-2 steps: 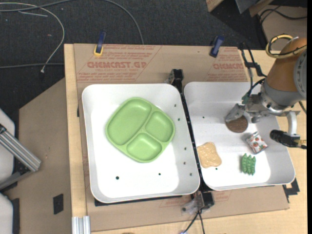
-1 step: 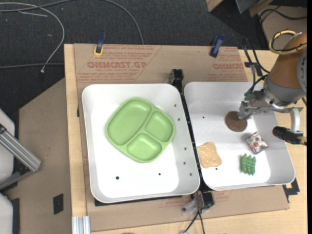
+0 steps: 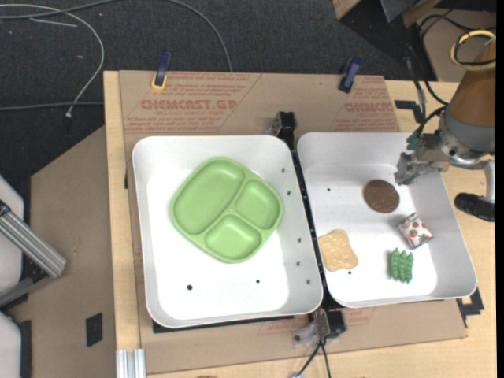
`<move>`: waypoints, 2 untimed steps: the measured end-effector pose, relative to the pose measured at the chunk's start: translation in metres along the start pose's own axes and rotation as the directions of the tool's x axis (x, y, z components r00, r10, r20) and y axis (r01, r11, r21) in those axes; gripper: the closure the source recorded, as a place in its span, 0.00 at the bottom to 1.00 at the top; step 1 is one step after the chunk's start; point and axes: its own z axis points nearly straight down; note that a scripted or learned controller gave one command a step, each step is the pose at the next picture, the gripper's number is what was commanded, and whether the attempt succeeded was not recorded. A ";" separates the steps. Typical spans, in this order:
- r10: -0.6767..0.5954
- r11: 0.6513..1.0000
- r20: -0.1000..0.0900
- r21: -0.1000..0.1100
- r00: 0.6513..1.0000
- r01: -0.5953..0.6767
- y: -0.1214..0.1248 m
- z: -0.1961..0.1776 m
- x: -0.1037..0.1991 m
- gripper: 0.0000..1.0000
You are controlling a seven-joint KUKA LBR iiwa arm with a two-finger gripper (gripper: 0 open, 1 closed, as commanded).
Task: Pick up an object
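glossy plastic green tray [image 3: 226,209], smooth white bins [image 3: 236,305]

Arm reaches in from right, hand [image 3: 409,166] lowered, fingers seemingly empty

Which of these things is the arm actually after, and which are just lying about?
For the job, any could be picked:
brown disc
small carton
green toy
tan piece
claw, by the disc

Lying about:
green tray
blue clamps
cables

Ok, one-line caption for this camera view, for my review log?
Gripper hovers near brown disc in right bin; green plate in left bin.
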 end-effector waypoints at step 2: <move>-0.002 1.000 -0.003 0.007 1.000 0.002 -0.007 -0.054 0.042 1.00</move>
